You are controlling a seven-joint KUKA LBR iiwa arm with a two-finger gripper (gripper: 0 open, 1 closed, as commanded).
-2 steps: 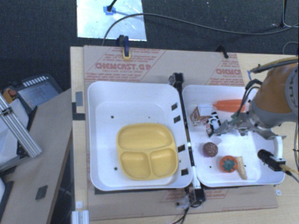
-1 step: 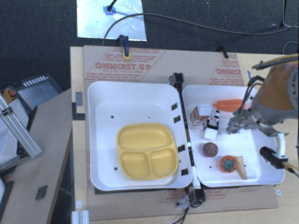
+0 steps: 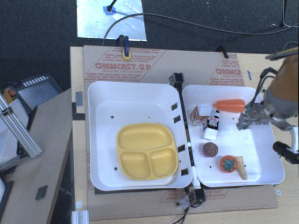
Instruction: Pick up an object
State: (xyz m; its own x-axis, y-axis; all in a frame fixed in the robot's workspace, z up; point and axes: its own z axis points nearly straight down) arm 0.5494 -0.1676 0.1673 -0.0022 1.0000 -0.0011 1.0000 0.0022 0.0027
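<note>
dark carpet, cardboard-topped bench (image 3: 154, 62), two white bins (image 3: 100, 125); claw (image 3: 244, 121) maybe empty.

The arm (image 3: 285, 85) runs off the right edge; small box's (image 3: 202, 114) print seems unreadable.

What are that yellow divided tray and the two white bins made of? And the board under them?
The yellow three-compartment tray looks like moulded plastic: one even colour, rounded edges, soft sheen. The left white bin and right white bin also look like plastic, thin-walled and smooth with curved corners. The tan board beneath seems to be cardboard or paper-faced sheet: matt, with red printed lettering.
</note>
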